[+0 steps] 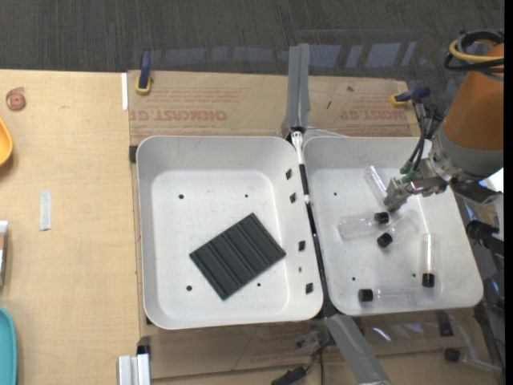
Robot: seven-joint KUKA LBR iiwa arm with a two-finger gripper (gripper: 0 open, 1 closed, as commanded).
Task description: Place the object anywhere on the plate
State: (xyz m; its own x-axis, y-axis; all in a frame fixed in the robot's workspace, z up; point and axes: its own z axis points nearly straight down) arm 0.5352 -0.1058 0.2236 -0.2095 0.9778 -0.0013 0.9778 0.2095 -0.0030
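Note:
A dark grey ribbed plate lies tilted on the floor of the left bin. Several clear plastic tubes with black caps lie in the right bin. One tube lies across the middle, another stands lengthwise at the right, and a third rests by the front wall. My gripper hangs over the right bin's back half, just above the capped end of the middle tube and beside a slanted tube. Nothing visibly sits in the gripper.
A loose black cap lies near the middle tube. A raised divider separates the two bins. The arm's orange band and cables rise at the right. Cardboard lines the bench behind the bins.

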